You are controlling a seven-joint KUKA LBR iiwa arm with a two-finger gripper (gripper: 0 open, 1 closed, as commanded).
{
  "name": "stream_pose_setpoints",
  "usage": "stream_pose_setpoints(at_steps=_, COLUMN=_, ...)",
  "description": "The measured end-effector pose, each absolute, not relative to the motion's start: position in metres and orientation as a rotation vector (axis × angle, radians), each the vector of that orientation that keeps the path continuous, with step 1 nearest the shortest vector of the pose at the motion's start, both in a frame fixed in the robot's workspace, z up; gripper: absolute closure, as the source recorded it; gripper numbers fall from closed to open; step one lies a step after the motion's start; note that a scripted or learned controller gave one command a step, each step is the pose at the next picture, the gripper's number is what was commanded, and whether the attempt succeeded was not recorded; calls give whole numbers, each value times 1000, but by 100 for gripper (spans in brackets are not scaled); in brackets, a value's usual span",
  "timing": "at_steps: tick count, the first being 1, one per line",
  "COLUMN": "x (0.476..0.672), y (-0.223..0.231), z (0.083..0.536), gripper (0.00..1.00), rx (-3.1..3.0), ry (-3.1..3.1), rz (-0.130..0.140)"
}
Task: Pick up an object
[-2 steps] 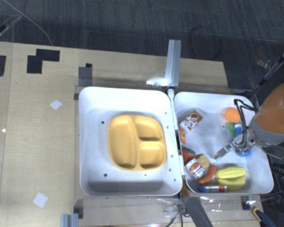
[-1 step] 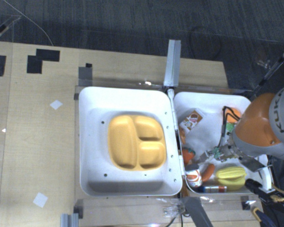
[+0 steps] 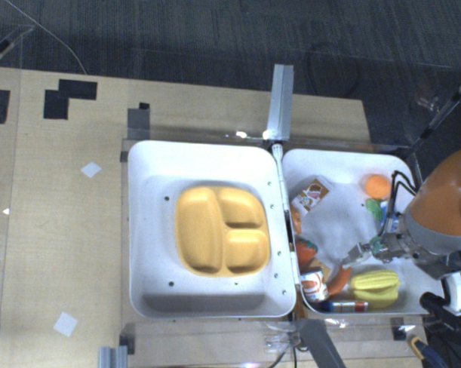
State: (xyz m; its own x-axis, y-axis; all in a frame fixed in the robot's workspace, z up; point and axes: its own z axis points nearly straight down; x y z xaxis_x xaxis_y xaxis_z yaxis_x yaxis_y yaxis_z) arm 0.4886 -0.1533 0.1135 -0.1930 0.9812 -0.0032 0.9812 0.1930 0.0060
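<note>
Gripper [image 3: 364, 252] low in right white bin [image 3: 337, 164], over clutter for a grab; can't tell its state. Candidate yellow ridged plastic corn-like toy [image 3: 376, 286] lies just beside it. Yellow sectioned tray [image 3: 221, 230] fills left bin.

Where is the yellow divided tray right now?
The yellow divided tray lies in the middle of the left bin, away from the gripper and the objects in the right bin.

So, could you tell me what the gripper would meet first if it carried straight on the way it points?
The gripper points toward the picture's lower left inside the right bin. Probably the orange carrot-like toy comes first, just above the yellow corn-like toy; depth is unclear from this slanted view.
</note>
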Motion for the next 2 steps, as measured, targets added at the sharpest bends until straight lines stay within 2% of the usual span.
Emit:
stream_pose_setpoints(at_steps=1, x=487, y=-207, z=91, gripper=0, rx=2069, ry=2359, rz=1)
stream_pose_setpoints(at_steps=2, x=566, y=-108, z=89, gripper=0, rx=2374, ry=2042, rz=17)
